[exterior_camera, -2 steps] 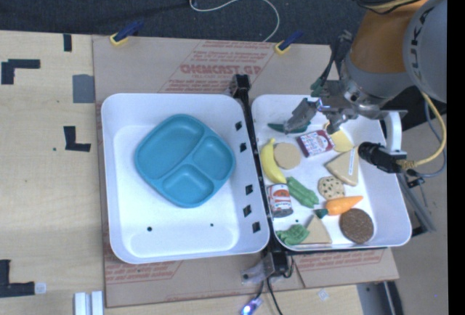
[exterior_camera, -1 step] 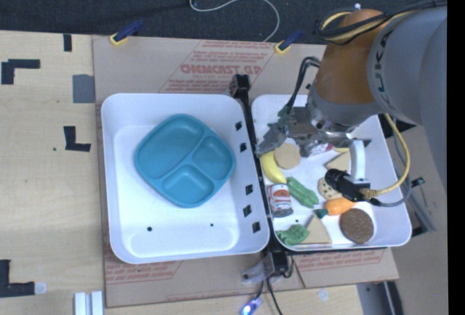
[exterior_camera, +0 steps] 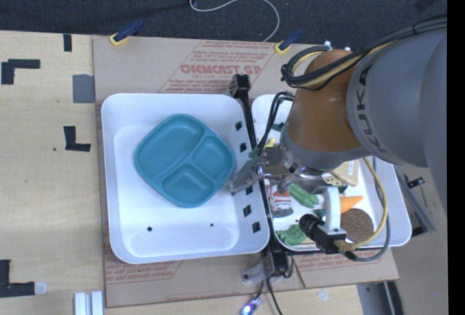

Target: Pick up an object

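Arm [exterior_camera: 341,110] lowered over right bin [exterior_camera: 396,194], its bulk hiding the jaws; their state cannot be told. Candidate objects, green pieces [exterior_camera: 294,235] and brown disc [exterior_camera: 357,224], lie there. Blue divided plate [exterior_camera: 185,159] occupies left bin [exterior_camera: 123,161].

Right bin [exterior_camera: 401,199] largely hidden under arm [exterior_camera: 341,110]

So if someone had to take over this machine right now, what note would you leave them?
End effector: low over the divider between the bins; whether it grips anything cannot be seen.
Left bin: a blue divided plate, lying flat.
Right bin: small items under the arm, including green pieces, an orange piece and a brown disc.
Done: no pick is visible.
Left: pick up one object.
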Controlling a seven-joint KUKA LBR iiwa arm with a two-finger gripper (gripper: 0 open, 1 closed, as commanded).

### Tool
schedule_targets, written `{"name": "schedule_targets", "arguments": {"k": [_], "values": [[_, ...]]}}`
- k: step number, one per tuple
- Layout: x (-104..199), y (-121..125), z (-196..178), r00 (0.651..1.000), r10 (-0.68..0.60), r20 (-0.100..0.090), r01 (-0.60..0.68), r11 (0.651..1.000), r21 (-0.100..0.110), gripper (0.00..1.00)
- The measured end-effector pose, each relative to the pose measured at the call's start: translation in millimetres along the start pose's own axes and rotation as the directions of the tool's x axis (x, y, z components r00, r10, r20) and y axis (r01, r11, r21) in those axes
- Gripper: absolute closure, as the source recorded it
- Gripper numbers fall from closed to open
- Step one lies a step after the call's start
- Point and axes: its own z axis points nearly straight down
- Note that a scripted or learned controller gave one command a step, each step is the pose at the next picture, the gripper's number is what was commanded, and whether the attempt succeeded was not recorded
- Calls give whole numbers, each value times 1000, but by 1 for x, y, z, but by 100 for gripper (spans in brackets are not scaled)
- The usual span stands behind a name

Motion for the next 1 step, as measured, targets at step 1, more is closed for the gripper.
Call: {"name": "schedule_targets", "arguments": {"k": [1], "values": [[-4, 3, -9, 1000, 5, 3, -5, 1000, -3, 100]]}}
